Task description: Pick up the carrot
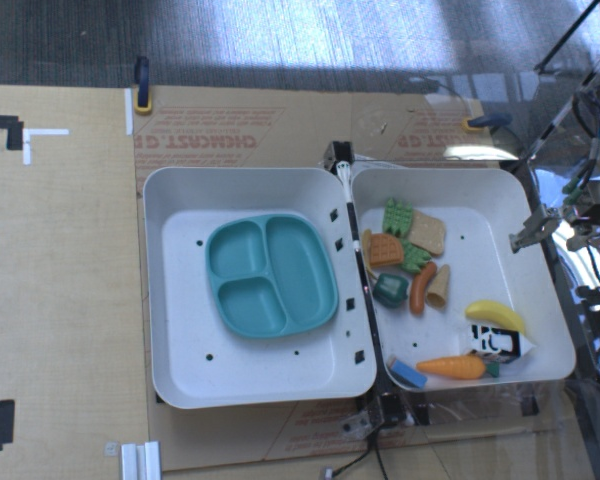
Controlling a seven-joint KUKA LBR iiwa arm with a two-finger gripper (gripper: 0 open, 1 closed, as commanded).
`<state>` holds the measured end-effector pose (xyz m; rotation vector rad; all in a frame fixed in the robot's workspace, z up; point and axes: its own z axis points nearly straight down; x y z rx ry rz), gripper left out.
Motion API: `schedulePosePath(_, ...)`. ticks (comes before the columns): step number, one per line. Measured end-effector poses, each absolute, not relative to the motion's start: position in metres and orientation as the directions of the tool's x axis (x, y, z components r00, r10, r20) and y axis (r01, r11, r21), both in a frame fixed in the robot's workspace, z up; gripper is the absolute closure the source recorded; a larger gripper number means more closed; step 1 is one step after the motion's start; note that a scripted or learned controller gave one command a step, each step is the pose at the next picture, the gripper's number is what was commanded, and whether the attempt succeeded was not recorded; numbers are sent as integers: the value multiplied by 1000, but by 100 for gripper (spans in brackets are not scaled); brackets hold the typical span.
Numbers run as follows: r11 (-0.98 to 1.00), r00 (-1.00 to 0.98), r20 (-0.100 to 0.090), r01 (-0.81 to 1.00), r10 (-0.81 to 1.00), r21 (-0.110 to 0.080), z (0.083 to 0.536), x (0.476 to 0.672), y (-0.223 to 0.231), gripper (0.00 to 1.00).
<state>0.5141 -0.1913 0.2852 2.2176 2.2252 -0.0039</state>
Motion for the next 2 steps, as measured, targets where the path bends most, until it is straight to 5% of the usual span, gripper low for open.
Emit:
schedulePosePath(1,107,-107,0,994,994,-3,148,515,-140,0)
schedulePosePath(2,314,-314,0,949,949,0,91,481,-124,0)
